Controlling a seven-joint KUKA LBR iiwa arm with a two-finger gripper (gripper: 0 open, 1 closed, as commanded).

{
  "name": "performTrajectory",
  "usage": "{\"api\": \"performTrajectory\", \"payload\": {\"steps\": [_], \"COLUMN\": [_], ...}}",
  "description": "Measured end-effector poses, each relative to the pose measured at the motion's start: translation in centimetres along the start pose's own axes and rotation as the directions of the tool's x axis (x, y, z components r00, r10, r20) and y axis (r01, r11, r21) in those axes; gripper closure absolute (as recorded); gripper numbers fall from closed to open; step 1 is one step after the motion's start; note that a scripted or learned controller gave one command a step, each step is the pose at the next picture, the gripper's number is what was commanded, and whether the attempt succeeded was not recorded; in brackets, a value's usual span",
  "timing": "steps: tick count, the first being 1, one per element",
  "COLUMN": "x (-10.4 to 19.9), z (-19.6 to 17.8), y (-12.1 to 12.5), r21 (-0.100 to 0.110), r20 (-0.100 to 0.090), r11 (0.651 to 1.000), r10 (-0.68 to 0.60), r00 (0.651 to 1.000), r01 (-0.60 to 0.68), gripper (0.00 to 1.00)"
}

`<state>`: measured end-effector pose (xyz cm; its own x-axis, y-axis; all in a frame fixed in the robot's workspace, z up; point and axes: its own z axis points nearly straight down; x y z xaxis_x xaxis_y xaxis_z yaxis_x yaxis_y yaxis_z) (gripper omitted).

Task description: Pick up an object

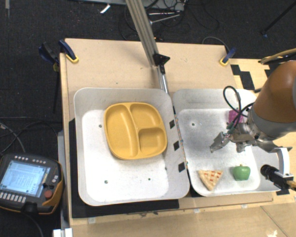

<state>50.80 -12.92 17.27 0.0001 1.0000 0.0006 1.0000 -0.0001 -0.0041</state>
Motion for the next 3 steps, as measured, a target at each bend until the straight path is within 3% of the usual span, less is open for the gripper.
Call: {"api": "performTrajectory", "payload": {"steps": [2,3], "x": [-0.3,-0.3], "z": [7.8,6.6], "y": [0.2,0.3], "r21": [-0.004,-0.007], "r20": [0.001,0.001], "r11": [1.000,1.000], "r10": [0.001,0.000], "r00": [1.000,1.000], "r01": [-0.001,0.000], "gripper": [0.00,1.00]}}
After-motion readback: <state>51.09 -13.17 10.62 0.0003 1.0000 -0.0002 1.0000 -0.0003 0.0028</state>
